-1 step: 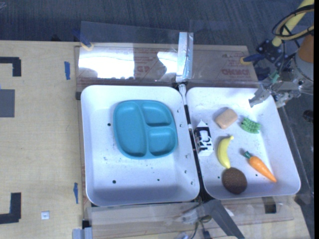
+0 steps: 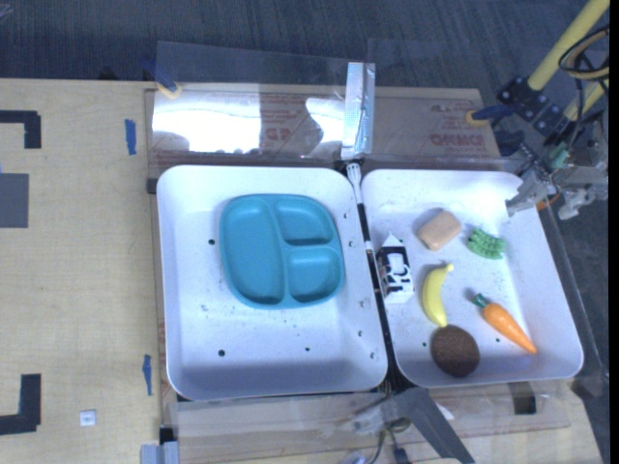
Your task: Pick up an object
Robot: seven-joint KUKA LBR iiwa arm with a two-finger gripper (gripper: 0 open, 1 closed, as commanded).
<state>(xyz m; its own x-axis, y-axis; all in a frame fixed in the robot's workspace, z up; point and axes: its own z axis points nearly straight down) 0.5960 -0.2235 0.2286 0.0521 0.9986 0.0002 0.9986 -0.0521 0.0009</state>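
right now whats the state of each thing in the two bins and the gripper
blue divided tray: flat in the left bin, compartments bare
tan block: lying in the right bin, free
green toy: lying beside the tan block, free
banana: lying lengthwise, free
carrot: lying at a slant, free
brown ball: resting near the front wall
gripper: at the right bin's far right corner, holding nothing visible

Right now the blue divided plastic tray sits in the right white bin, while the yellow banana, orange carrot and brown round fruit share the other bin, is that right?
Not quite. The camera view shows the blue divided plastic tray in the left white bin. The yellow banana, orange carrot and brown round fruit do share the other bin, the right one.
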